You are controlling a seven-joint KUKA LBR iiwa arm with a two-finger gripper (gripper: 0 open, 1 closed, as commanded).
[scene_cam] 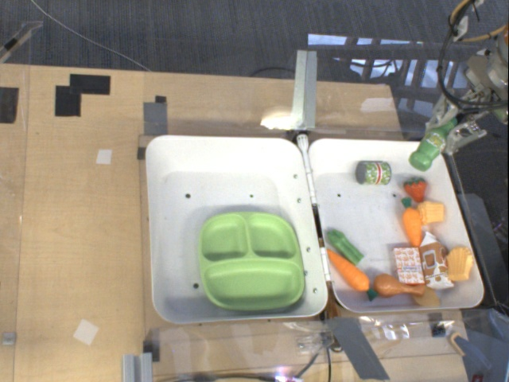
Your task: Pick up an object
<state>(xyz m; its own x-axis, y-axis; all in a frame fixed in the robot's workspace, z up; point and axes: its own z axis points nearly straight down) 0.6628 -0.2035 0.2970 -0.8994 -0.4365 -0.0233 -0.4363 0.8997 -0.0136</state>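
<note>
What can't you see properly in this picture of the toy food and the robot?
- End effector, camera view: its tip is blurred and tangled with the green bottle, so whether it truly grips the bottle is unclear.
- Small cartons, right bin: their printing is too small to read.
- Brown toy at the bin's front: partly covered by the cartons, so its kind is unclear.
- Can: label too small to read.

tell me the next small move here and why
Probably a short straight lift. The end effector is at the top of the green bottle, tilted over the right bin's far corner. I can't tell whether it's gripped, and a small rise would show if the bottle comes along.
</note>
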